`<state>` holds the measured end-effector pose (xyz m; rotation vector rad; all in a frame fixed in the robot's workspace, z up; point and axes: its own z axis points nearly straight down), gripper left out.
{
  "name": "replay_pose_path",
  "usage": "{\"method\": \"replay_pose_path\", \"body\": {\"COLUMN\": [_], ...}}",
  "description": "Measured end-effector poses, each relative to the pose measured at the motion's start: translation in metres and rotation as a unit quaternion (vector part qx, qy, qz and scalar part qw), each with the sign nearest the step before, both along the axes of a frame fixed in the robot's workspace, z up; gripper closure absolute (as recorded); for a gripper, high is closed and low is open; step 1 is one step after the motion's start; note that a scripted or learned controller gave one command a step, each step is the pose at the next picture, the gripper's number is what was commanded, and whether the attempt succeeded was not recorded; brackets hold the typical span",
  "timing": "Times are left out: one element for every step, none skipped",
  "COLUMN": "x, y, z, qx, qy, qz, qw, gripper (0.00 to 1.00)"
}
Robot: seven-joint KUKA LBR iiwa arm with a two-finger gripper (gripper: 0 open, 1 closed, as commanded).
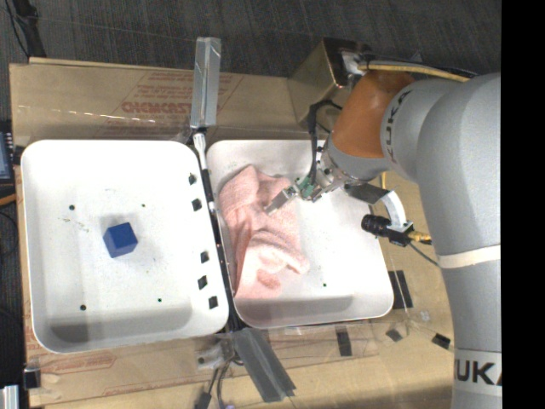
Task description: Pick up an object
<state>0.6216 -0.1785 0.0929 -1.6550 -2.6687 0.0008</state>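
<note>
White bins: two, side by side — left bin (51, 194), right bin (358, 262).
Blue cube (120, 239): one, in the left bin.
Pink cloth (260, 233): one crumpled piece, possibly more than one bunched together, in the right bin.
Robot arm (443, 160): one.

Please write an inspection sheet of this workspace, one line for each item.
Surface: two white bins, left bin and right bin, on a cardboard-covered bench.
Job's things: blue cube in left bin; pink cloth crumpled in right bin.
Clutter: nothing seen.
Grippers: gripper over the cloth's upper part; grasp unclear.
Cables: thin cable near the wrist.
Surroundings: dark carpet.
</note>
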Motion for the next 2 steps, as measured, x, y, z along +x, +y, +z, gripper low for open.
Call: {"method": "replay_pose_path", "body": {"x": [0.036,-0.071], "y": [0.059,0.057], "z": [0.000,-0.001], "qx": [-0.0003,0.0002], "qy": [-0.002,0.000], "qz": [0.058,0.041], "qw": [0.9983,0.9992], "gripper": [0.00,0.00]}}
